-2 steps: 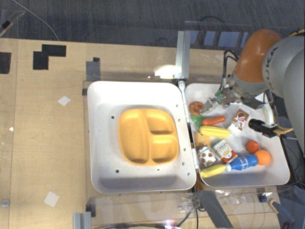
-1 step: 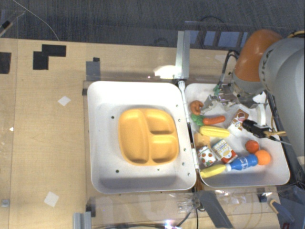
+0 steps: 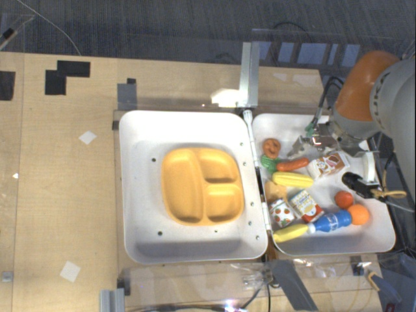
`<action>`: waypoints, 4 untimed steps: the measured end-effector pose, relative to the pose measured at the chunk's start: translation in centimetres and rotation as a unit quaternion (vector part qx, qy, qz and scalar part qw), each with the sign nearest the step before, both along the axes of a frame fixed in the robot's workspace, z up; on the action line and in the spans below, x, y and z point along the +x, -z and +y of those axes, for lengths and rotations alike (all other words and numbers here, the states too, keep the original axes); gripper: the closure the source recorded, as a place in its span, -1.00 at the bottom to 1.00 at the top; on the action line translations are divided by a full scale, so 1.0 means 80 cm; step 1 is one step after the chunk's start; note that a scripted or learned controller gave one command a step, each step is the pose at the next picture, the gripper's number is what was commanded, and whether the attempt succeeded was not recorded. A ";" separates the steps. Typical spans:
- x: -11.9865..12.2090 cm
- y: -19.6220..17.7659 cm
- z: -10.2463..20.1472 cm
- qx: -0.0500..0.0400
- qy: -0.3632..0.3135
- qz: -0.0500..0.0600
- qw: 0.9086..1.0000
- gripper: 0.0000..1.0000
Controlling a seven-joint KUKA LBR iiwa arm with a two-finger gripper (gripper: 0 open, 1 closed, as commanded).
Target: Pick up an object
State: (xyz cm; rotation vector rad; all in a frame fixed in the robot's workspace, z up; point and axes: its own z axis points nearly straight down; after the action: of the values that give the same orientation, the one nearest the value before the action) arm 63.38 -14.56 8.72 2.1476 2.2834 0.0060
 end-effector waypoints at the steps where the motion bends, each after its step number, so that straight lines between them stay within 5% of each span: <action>1: 0.005 -0.019 0.001 -0.001 -0.003 -0.005 1.000 1.00; 2: 0.005 -0.018 0.001 -0.001 -0.003 -0.005 1.000 -1.00; 3: -0.008 0.000 -0.018 0.001 0.126 0.000 0.992 -1.00; 4: -0.004 -0.018 -0.018 0.000 0.123 -0.005 0.992 1.00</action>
State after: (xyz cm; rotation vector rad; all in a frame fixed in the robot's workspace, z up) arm 63.07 -16.03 10.12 2.4062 1.9983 0.0147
